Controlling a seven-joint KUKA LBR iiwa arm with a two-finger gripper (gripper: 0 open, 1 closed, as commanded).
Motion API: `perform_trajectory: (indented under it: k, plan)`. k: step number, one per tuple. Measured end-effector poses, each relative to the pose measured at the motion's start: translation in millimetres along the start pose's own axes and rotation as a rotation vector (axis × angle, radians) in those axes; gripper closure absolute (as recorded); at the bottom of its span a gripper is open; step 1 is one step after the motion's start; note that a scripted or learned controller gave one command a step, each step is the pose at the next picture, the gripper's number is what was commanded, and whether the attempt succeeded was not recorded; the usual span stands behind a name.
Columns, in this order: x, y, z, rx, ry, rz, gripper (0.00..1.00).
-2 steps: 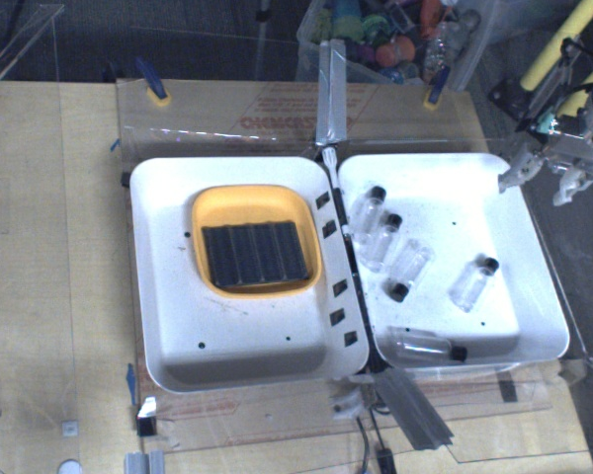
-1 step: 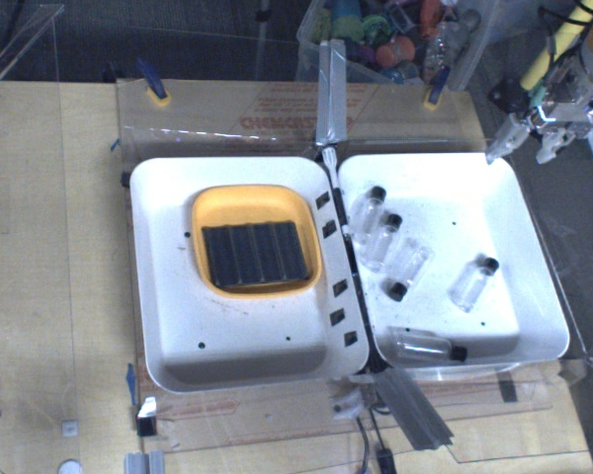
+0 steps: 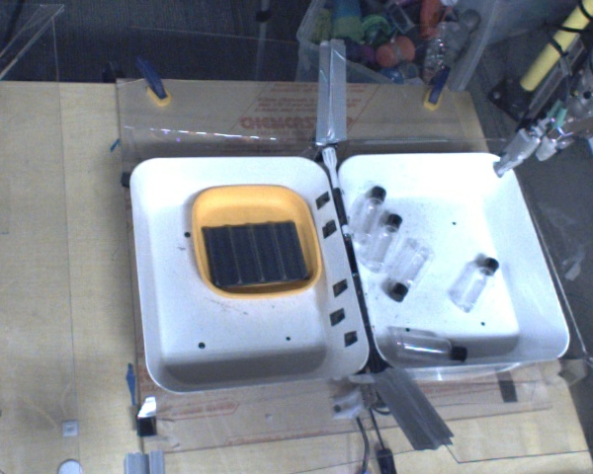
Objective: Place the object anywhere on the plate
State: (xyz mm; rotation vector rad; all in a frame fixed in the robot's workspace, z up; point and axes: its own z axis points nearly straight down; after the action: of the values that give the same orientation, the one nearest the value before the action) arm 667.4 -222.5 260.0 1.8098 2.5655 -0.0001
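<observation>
A yellow plate (image 3: 252,199) with rounded corners lies in the left bin (image 3: 168,294). A dark ribbed rectangular piece (image 3: 255,253) rests on it. Several clear vials with black caps lie in the right bin (image 3: 504,225): two (image 3: 369,205) (image 3: 381,237) close to the divider, one (image 3: 407,265) near the middle, one (image 3: 471,282) further right, and one (image 3: 425,347) along the front wall. My gripper (image 3: 504,164) hangs above the right bin's far right corner, apart from all the vials, with nothing visible in it.
A raised divider with black clips (image 3: 334,255) separates the two bins. A clear tub of colourful toys (image 3: 395,18) stands behind the bins. The arm and its cables (image 3: 563,117) fill the upper right.
</observation>
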Motion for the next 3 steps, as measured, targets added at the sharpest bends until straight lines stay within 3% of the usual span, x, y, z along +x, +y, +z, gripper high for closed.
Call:
perform_trajectory:
  k: [2, 3]
  plan:
    - [1.9, 2.2, -21.8, -0.003, -0.004, -0.055, 0.0]
    - [1.6, 1.9, -139.9, -0.004, -0.003, -0.168, 0.0]
